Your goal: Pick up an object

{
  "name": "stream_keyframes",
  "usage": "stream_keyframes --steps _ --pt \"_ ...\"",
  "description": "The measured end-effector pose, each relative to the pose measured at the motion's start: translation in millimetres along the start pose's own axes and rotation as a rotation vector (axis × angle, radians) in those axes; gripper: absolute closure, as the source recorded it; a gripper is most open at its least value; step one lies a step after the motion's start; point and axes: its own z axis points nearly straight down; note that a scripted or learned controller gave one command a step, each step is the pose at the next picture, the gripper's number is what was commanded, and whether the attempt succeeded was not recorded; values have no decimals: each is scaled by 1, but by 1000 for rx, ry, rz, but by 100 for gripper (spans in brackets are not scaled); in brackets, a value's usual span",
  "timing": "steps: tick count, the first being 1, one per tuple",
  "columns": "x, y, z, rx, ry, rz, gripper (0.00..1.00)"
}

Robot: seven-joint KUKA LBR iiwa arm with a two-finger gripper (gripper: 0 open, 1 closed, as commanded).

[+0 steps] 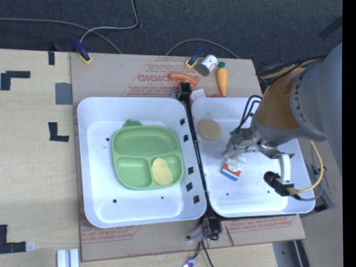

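Arm (289,107): reaching in from the right over the right bin (289,202), its orange band sitting above the wrist.
Tool (236,149): hanging low in the right bin, directly over the carton; how far it is open I cannot tell, nor whether it is gripping anything.
Carton (231,171): a small white box with red and blue print, lying on the floor of the right bin, just below the tool.
Disc (209,130): a tan round piece, lying in the right bin near its upper left corner, apart from the carton.
Left bin (94,166): holding a green tray (142,143) with compartments.
Yellow piece (162,172): lying in the tray's lower right compartment.
Counter (33,166): carrying both bins on cardboard; a carrot (222,79) is lying behind the right bin.
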Motion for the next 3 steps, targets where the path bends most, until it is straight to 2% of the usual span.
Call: stream_keyframes --steps 1,2,3 --pt "0 0 0 -1 0 -1 0" --pt "-4 -41 11 4 0 -1 0" --pt "-41 -72 12 12 4 0 0"
